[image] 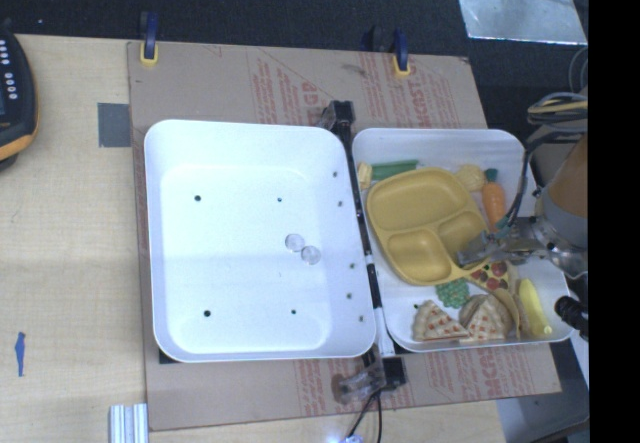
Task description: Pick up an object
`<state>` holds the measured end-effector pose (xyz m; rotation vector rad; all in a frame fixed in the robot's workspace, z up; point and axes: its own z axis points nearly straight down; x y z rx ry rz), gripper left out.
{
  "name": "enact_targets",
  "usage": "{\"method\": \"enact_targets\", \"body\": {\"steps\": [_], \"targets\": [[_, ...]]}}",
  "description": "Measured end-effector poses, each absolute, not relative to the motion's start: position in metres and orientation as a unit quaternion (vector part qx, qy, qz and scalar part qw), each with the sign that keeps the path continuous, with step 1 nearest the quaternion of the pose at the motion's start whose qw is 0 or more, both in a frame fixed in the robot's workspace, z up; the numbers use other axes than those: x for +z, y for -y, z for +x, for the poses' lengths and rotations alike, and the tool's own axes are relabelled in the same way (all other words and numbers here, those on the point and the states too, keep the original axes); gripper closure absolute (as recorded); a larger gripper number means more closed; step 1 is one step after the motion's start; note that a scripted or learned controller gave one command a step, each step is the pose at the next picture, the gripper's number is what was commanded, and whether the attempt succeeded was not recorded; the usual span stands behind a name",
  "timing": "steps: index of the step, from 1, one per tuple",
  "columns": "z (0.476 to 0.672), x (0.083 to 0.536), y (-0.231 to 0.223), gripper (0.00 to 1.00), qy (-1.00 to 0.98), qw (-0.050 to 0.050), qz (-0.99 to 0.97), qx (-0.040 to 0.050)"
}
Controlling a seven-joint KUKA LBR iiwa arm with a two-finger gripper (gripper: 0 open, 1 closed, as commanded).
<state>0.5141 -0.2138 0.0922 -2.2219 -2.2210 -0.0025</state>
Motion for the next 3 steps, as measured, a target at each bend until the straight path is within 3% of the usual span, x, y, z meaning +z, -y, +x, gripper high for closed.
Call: {"method": "enact_targets", "body": {"steps": [1,2,3], "targets": [[0.598,0.093,0.208,0.00,0.710,0.000,-0.704,0.0025],[0.520,0.093,0.213,0.00,0.707,0.001,-0.707,0.0017],[0.541,0.092,0.212,0.00,0.709,0.000,-0.705,0.0004]]}}
